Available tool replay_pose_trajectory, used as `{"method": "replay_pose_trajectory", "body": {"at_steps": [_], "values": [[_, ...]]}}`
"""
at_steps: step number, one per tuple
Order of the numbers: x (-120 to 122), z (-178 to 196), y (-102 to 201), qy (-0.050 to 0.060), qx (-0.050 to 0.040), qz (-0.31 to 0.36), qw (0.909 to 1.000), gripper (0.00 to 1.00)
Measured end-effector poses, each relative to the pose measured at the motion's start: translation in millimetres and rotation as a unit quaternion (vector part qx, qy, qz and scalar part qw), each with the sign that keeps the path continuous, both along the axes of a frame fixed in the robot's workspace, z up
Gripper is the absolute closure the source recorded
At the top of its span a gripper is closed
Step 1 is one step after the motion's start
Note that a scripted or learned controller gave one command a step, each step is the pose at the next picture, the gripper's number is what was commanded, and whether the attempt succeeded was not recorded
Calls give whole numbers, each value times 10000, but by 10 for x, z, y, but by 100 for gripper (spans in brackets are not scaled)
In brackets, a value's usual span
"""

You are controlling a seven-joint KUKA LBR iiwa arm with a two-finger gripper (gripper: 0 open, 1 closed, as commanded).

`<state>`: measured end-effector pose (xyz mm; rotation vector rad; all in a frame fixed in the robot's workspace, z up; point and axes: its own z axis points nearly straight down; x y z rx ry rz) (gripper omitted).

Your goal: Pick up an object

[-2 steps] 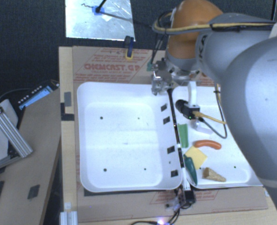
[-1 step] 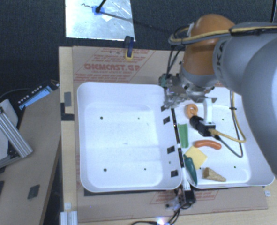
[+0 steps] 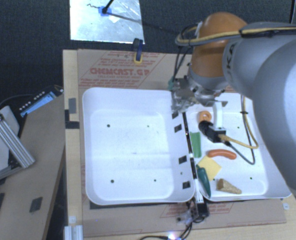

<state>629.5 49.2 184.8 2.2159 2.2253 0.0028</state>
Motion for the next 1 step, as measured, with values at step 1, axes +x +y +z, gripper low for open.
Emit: {"method": "replay_pose_trajectory", "body": {"at_steps": [1], "values": [[1, -2, 148, 2, 2, 5, 10000, 100]]}}
